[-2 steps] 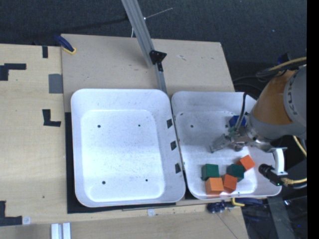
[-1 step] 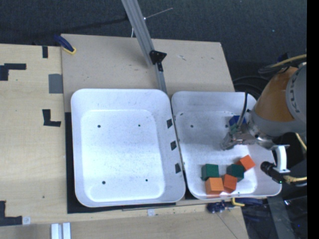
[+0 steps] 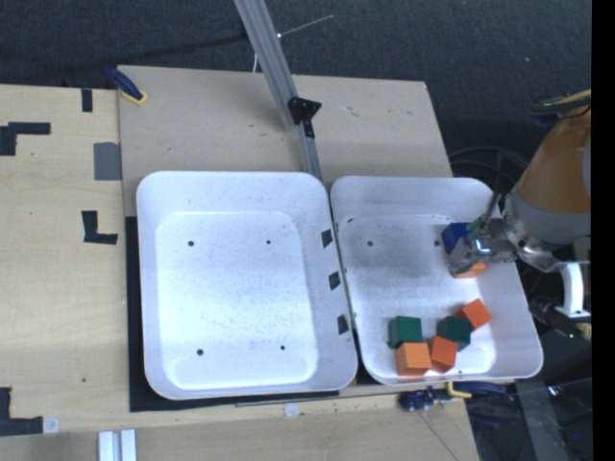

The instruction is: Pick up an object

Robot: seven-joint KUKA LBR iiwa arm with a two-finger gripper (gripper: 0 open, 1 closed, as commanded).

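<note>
- Blue block (image 3: pixel 454 234) sits in the right bin (image 3: pixel 404 209), near its right wall, touching or just beside the jaws of the gripper (image 3: pixel 469 254). A small orange piece (image 3: pixel 471 270) shows just below the gripper tip; whether it is a separate block or part of the tool, cannot tell.
- Jaw state: cannot tell. The tip is small and blurred, and no object is clearly seen between the jaws, so no grasp is confirmed.
- Other candidates cluster at the bin's near right corner: orange block (image 3: pixel 476 313), dark green block (image 3: pixel 454 330), green block (image 3: pixel 405 329), and two more orange blocks (image 3: pixel 413 357) (image 3: pixel 443 352), several touching one another.
- Risk: the blue block lies close to the wall; the jaws may land beside it and push it against the wall rather than straddle it.
- Risk: if the orange piece is a loose block, closing may catch two things or pinch an edge, and the block slips on lift.
- Risk: the arm (image 3: pixel 557 185) leans over the bin rim; a low approach may strike the rim.
- Surface: left bin (image 3: pixel 173 200) is white and speckled; both bins rest on a pale wooden desk (image 3: pixel 192 113) with dark tape marks.
- Room: a grey pole (image 3: pixel 269 46) slants across the desk; dark floor beyond.
</note>
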